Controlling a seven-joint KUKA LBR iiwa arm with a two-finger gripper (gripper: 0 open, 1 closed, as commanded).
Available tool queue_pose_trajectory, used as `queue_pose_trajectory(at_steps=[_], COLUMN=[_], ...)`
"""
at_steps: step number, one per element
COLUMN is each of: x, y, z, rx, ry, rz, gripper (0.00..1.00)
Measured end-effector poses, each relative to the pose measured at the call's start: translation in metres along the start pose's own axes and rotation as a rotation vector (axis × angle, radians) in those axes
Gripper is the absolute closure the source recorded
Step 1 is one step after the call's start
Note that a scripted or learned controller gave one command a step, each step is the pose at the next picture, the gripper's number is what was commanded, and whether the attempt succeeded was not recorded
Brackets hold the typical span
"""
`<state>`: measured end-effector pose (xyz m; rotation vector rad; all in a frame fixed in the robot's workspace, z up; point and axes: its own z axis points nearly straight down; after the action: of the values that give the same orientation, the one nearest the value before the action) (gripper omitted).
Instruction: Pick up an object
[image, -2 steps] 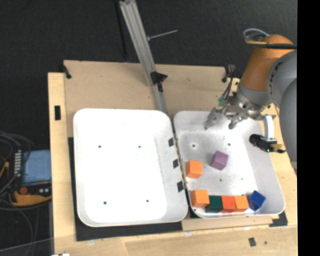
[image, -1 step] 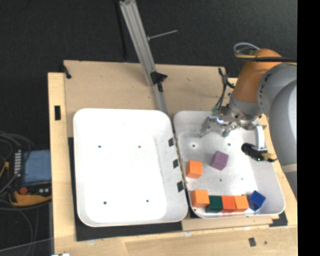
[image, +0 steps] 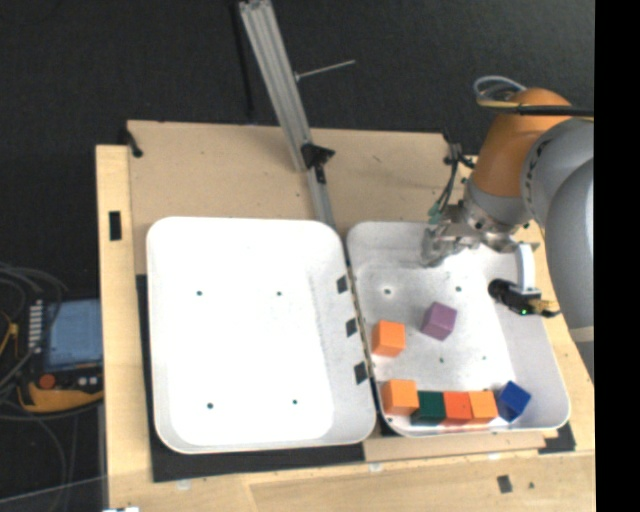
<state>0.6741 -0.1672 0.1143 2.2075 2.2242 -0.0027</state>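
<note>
End effector (image: 441, 243): over right bin's (image: 530, 400) far edge, holding nothing; opening unreadable.
Purple cube (image: 438, 320): nearest, loose mid-bin.
Orange cube (image: 389, 337): beside it.
Risk: blocks packed along near wall (image: 455, 405) leave no finger room; a grab there likely slips.

Robotics lab: plywood surface (image: 240, 160) bearing two shallow white plastic bins (image: 245, 235), slanted aluminium camera mast (image: 285, 95), grey-orange industrial arm (image: 520, 150), loose cables and blue electronics box (image: 72, 335) on dark carpet.
</note>
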Motion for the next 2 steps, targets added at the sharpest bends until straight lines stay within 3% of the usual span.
queue_pose_trajectory(at_steps=[2], x=[-0.005], y=[-0.003], z=[-0.098], rx=[-0.003], ry=[0.005], rz=[0.007], gripper=[1.0])
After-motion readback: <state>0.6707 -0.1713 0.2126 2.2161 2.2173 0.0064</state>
